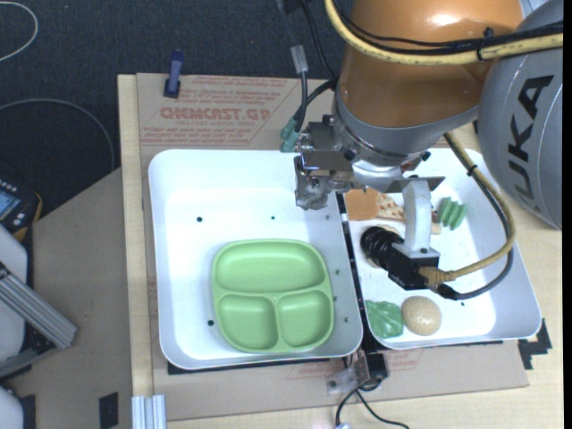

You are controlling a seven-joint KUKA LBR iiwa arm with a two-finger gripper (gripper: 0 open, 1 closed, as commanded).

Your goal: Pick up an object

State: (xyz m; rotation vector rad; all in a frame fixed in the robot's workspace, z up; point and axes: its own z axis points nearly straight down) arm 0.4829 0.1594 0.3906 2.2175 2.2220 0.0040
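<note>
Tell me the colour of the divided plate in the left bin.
Light green. The divided plate shows plainly in the camera view.

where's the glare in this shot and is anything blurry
Camera view: a bright highlight sits on the arm's orange band; the white bins look evenly lit, with soft shadow under the wrist; the green divided plate is sharp, while the gripper area looks slightly soft.

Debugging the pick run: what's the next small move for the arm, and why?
Probably shift the gripper right, over the right bin. It sits at the divider between the bins, nothing visibly held. The loose items, a tan ball and green pieces, lie in the right bin; the left bin has a green divided plate.
</note>
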